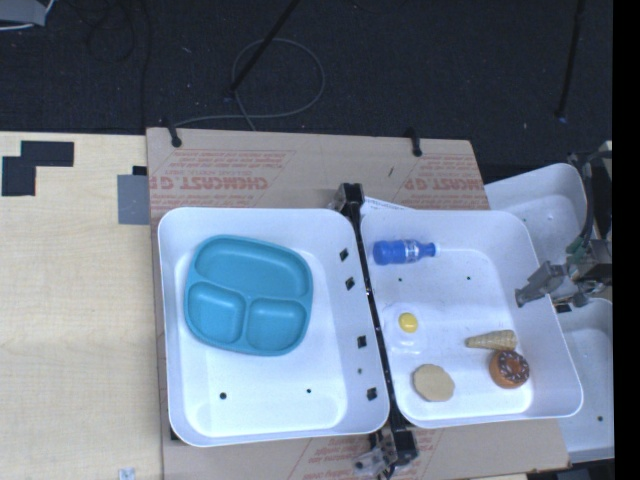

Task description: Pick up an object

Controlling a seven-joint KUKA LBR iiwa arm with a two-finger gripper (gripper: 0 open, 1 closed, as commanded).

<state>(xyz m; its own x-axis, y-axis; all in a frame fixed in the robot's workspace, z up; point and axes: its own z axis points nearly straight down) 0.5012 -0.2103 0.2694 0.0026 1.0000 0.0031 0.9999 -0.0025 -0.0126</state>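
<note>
Donut | right bin corner | end effector blurred at rim

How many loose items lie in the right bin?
5: a blue bottle near the back, a yellow ball mid-bin, a cone right of it, a donut and a tan cookie at the front. Nothing looks hidden.

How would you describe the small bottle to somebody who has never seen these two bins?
Look in the right bin, the one without the blue divided plate. Near its far edge, close to the wall between the bins, lies a blue bottle on its side. It is the only blue thing there; the yellow ball, cone, doughnut and tan cookie lie nearer the front.
</note>
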